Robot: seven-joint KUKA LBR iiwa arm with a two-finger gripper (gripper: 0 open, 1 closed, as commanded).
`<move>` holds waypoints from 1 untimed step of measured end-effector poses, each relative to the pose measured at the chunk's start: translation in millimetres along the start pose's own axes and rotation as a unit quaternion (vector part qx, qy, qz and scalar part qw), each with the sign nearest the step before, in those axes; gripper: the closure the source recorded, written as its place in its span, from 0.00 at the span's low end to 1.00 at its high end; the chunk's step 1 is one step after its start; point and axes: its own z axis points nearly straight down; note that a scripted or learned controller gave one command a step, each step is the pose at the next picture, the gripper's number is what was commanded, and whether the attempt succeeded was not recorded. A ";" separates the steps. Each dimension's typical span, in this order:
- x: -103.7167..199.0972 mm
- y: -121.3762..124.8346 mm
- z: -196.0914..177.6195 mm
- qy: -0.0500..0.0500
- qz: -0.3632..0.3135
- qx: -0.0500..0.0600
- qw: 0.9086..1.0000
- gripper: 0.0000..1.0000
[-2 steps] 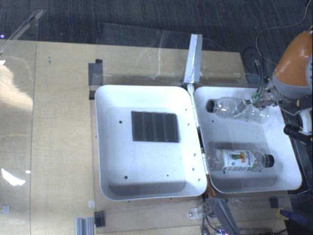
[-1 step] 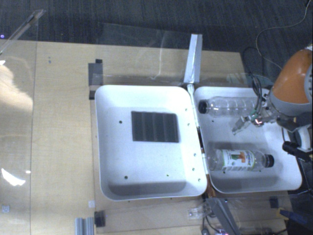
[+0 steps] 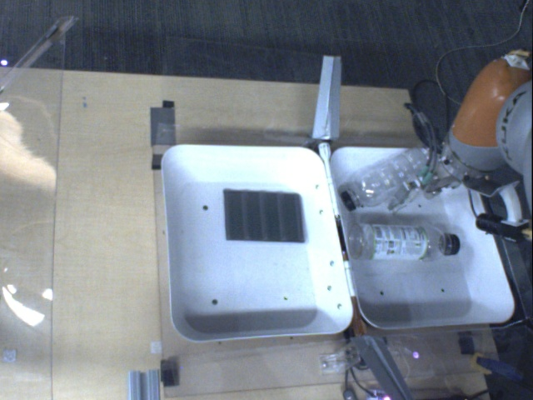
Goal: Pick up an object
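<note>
My end effector (image 3: 430, 176) sits over the top bottle (image 3: 386, 180) in the right bin (image 3: 491, 307). That bottle lies slanted, cap toward the left. I cannot tell its grip.

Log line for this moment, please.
gripper over right bin | at upper clear bottle | lower bottle lying flat | grasp unconfirmed

Dark ribbed mat (image 3: 264, 216) lies flat in the left white bin (image 3: 187, 248)
</note>
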 end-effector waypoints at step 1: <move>3.6 1.0 -0.7 -0.007 -0.043 0.004 0.999 0.00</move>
